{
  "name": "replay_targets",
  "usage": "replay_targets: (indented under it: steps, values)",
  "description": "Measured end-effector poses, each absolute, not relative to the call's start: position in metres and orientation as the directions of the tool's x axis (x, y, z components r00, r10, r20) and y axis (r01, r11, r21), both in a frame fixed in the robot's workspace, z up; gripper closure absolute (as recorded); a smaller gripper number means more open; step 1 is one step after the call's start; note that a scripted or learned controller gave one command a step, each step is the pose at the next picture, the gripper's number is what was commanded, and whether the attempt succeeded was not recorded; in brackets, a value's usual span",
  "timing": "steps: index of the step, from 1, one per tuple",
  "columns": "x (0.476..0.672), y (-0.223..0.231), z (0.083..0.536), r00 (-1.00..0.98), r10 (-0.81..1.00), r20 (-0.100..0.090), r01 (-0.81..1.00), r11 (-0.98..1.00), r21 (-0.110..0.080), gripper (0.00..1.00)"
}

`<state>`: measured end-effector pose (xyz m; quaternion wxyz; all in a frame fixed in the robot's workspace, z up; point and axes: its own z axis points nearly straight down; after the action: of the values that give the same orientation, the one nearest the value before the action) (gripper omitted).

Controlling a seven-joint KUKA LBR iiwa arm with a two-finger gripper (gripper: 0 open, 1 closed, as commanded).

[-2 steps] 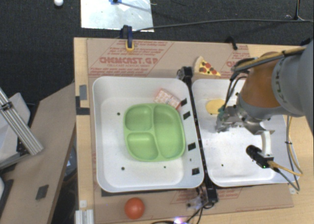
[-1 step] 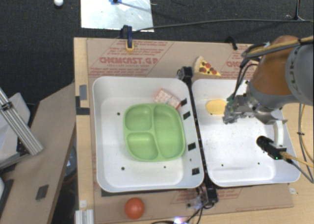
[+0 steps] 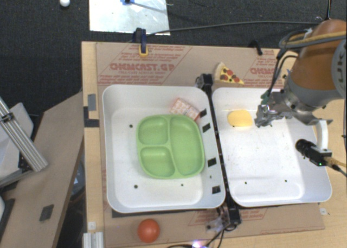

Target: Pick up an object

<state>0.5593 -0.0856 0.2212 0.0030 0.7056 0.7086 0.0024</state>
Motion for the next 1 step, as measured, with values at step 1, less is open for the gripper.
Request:
replay_targets:
  steps: [1]
  values:
    - [0.5606, -0.0857, 0.2745, -0.005, 1.0, -0.001, 1.0, 0.005, 0.006, 1.0]
